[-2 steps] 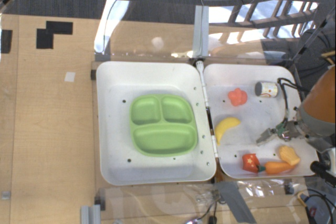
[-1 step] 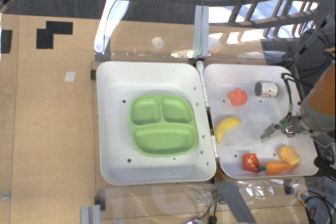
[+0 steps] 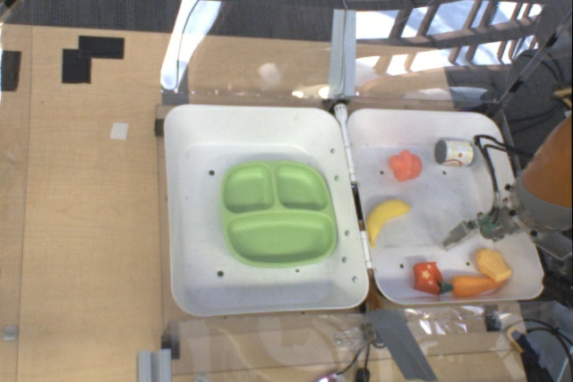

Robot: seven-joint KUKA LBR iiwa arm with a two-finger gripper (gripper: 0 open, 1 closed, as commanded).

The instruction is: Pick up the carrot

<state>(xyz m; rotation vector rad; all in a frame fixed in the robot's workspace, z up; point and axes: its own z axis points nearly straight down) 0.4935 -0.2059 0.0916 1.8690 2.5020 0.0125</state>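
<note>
**Lower right of frame: gripper over right bin, carrot on the bin floor**

Right bin (image 3: 385, 125): carrot (image 3: 472, 285) lies flat along the bottom edge, lower right of frame, long axis roughly left-right. Red pepper-like toy (image 3: 427, 276) touches its left end. Yellow-orange ridged piece (image 3: 493, 265) sits just above its right end, contact unclear.

Gripper (image 3: 467, 231) comes in from the right edge, above and apart from the carrot. Nothing visible between its fingers. Jaw opening: cannot tell, too small and cluttered at the tip. Arm's orange band (image 3: 551, 174) sits at the right edge of frame.

Other items in the same bin: banana (image 3: 385, 217) at centre left, pinkish-red lumpy toy (image 3: 406, 165) above it, small white cup (image 3: 455, 153) on its side at upper right.

Left bin (image 3: 192, 192): green divided plate (image 3: 278, 213) in the middle, three compartments.
</note>
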